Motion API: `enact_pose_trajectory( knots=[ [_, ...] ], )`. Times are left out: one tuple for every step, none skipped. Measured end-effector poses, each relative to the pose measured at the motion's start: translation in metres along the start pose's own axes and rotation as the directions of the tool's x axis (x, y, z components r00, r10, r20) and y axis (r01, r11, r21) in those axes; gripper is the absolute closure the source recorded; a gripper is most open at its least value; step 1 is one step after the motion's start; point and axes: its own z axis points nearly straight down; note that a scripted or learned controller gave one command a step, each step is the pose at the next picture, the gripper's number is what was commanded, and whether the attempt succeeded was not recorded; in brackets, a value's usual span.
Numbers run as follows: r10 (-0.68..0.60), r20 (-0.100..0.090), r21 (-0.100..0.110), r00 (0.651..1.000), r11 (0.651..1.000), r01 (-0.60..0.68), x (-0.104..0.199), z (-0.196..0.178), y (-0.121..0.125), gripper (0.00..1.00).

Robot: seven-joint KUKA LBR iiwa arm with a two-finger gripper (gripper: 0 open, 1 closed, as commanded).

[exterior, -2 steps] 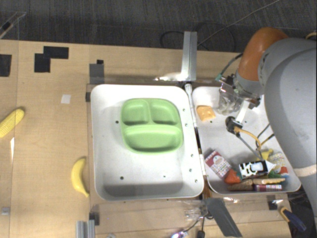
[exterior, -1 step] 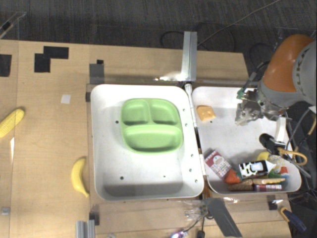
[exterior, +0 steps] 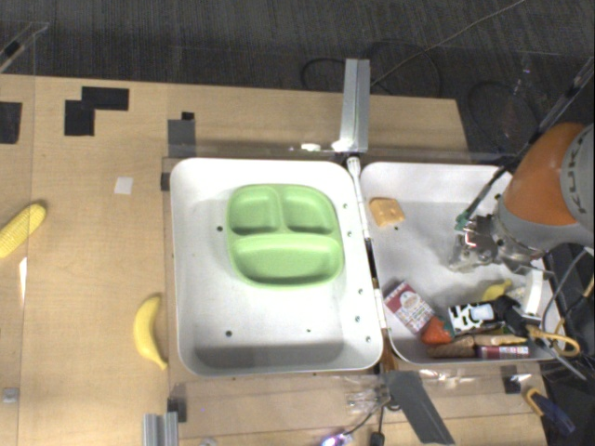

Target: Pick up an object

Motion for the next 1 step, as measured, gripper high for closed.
enact_pose_trajectory(
  knots=[
    [-0.132, 0.003, -0.007, 0.991, 0.991, 0.132, -0.0259, -0.0015, -0.0547, 0.0]
  ],
)
